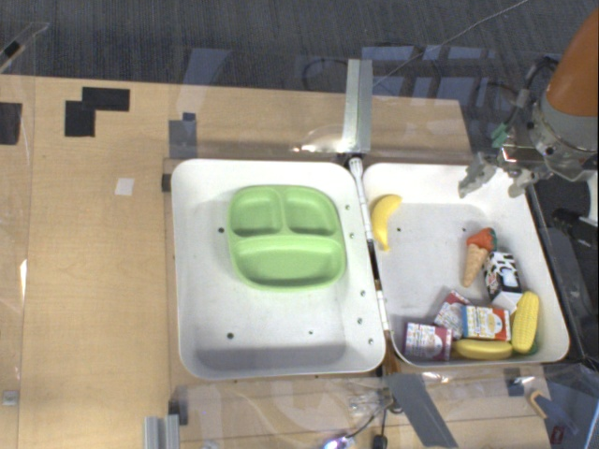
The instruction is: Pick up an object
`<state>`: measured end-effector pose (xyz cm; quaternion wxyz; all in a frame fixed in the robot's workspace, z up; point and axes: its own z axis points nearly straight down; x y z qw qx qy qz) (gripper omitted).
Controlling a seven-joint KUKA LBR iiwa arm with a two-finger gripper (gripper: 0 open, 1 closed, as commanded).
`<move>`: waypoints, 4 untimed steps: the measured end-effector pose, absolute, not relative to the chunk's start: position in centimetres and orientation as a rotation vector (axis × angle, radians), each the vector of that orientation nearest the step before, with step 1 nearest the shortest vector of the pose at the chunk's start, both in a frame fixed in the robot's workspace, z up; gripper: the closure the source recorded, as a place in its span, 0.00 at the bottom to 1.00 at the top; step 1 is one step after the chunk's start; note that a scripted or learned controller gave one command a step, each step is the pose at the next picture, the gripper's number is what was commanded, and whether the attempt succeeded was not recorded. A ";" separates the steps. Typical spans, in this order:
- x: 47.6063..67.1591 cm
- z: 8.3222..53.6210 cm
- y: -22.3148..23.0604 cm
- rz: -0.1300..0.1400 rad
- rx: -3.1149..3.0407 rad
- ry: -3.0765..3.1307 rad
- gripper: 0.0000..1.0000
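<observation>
My gripper (pixel 495 181) hangs over the far right corner of the right bin (pixel 421 251), fingers spread apart with nothing between them. Below it in that bin lie a toy ice-cream cone (pixel 476 255), a black-and-white cow-pattern item (pixel 503 274), a corn cob (pixel 526 321), a yellow banana-like piece (pixel 483 349), a small carton (pixel 485 322) and a pink-labelled box (pixel 426 340). A yellow banana (pixel 384 218) rests by the bin's left wall.
The left bin (pixel 201 325) holds a green divided plate (pixel 284 235). A metal post (pixel 358 101) rises behind the divider between the bins. Cables run along the bench's far edge.
</observation>
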<state>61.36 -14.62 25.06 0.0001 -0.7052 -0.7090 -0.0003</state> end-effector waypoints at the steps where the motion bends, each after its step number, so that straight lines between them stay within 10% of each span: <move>1: 60.1 14.2 -15.0 0.000 -2.104 -2.332 0.00; 4: 55.0 11.1 -19.7 -0.056 -2.059 -2.441 0.00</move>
